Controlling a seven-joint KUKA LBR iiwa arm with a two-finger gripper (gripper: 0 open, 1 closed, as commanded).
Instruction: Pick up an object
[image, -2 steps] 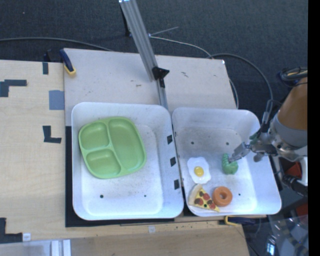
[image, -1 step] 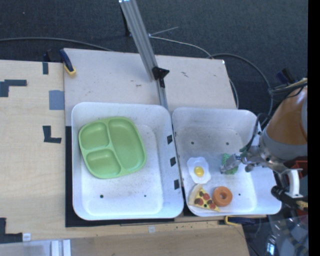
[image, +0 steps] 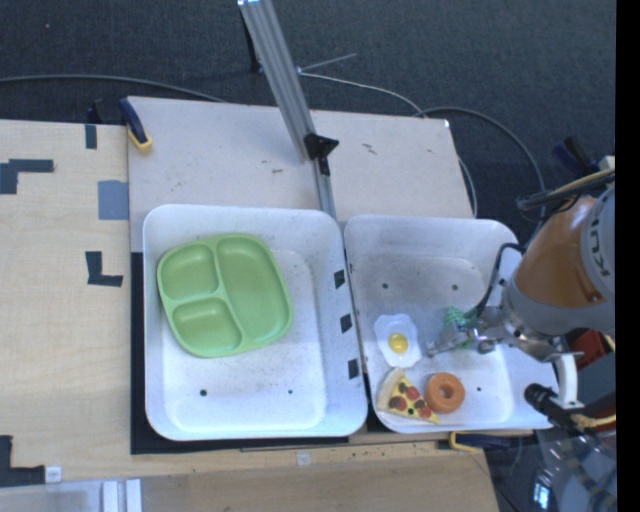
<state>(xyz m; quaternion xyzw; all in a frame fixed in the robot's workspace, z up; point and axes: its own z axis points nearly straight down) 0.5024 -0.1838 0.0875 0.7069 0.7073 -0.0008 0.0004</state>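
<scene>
**Operator:** Where was the arm when you stopped the run?

**Technician:** You had the arm (image: 565, 270) reaching in from the right over the right bin (image: 420, 235). The gripper (image: 447, 338) sat low inside that bin, just beside a small green object (image: 456, 318); whether it gripped anything could not be determined.

**Operator:** And the contents?

**Technician:** You would have noted a fried egg (image: 398, 341) left of the gripper, with a pizza slice (image: 403, 398) and a doughnut (image: 445, 392) side by side near the front wall. The left bin (image: 240, 405) held a green divided plate (image: 223, 294), three compartments, lying flat.
</scene>
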